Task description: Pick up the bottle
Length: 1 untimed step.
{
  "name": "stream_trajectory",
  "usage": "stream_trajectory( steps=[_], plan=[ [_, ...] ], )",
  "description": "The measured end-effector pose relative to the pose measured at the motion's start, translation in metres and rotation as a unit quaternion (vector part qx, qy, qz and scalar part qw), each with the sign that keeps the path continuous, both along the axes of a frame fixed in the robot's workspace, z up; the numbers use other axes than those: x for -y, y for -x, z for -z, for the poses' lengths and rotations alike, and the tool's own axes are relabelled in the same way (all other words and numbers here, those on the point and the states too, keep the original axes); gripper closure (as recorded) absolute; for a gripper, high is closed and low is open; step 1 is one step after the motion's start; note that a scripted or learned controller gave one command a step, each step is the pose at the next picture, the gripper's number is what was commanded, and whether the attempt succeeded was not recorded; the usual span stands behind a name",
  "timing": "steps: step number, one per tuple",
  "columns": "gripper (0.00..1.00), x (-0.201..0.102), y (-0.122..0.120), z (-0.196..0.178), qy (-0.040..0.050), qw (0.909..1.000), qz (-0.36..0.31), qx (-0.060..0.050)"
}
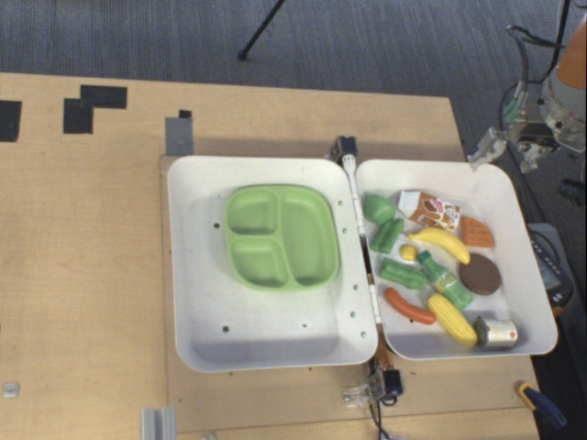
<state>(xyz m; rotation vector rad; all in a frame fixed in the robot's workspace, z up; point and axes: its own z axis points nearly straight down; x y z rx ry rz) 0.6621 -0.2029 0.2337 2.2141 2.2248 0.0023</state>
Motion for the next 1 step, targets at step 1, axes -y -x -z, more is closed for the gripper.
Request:
stream_trajectory(
  steps=[1],
  plan=[
    [0.00,-0.0735,-0.0067,0.0942,-0.0010,1.0000,0.006,-0.002]
  ],
)
